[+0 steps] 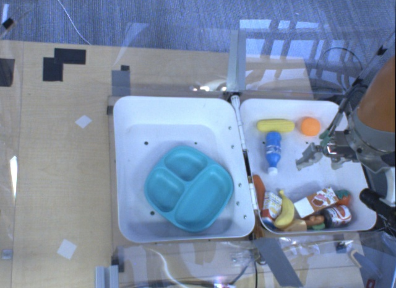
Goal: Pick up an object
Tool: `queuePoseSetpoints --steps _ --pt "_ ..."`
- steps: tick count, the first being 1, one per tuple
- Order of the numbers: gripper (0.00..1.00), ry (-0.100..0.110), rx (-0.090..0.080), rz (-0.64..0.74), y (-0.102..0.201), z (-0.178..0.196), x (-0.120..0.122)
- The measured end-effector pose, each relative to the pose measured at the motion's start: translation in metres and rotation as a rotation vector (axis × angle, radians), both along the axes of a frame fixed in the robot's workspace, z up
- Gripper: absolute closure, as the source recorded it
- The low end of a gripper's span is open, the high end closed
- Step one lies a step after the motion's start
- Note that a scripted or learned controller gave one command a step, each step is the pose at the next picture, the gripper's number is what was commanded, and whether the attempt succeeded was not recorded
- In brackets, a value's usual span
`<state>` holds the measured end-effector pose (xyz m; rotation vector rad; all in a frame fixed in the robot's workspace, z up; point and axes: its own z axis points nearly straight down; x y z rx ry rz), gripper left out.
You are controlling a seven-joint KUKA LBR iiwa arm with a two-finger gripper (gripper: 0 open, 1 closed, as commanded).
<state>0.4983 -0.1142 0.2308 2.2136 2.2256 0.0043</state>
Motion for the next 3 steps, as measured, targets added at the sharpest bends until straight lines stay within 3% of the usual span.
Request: queuePoseSetpoints --steps 1,2,3 --pt "0.0 -0.008 0.0 -0.243 -0.035 -0.126 -0.007" --pt "0.0 -0.008 0.001 -0.327 -0.018 -0.142 0.096" --pt "0.0 0.031 -0.002 -0.45 -0.003 -0.12 0.163"
